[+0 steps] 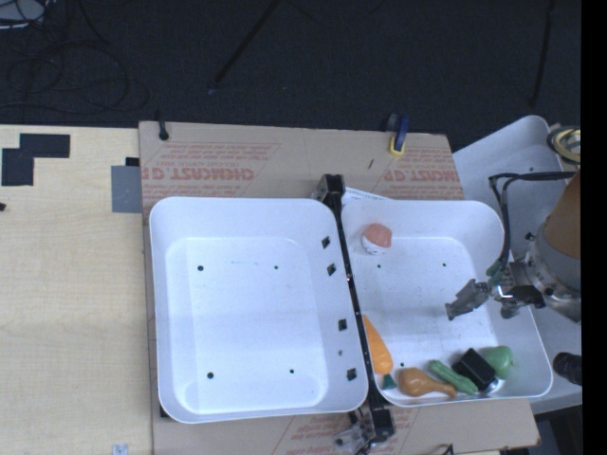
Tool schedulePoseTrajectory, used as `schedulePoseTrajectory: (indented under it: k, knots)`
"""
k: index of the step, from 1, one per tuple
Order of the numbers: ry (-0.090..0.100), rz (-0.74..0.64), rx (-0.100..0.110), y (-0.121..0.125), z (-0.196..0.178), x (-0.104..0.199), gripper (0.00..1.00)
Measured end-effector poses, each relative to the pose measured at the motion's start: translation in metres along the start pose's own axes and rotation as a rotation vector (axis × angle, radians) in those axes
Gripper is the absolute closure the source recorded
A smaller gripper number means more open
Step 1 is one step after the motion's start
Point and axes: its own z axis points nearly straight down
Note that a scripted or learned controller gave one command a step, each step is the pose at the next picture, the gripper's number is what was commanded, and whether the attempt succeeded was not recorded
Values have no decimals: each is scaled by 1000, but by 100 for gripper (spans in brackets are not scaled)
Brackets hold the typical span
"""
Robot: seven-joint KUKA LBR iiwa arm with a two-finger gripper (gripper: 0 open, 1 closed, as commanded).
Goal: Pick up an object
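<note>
Over the right bin point(479, 218), claw point(465, 301) unladen.

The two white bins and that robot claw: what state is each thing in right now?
Gripper: over the right bin, holding nothing visible.
Right bin: holds all the objects.
Left bin: upright beside it.
Pink-topped object: near the far wall, apart.
Orange carrot: lying along the divider.
Green objects: clustered at the near edge.
Black object: among them.

The left bin point(247, 311) lies open. In the right bin point(427, 254), toys crowd six o'clock: orange carrot point(377, 347), green piece point(497, 357); pink ball point(377, 237) sits at eleven.
</note>
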Motion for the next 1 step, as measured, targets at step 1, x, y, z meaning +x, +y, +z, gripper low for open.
schedulePoseTrajectory:
  k: [1]
  knots:
    - [-1, -2, -6, 37, 139, 47, 0]
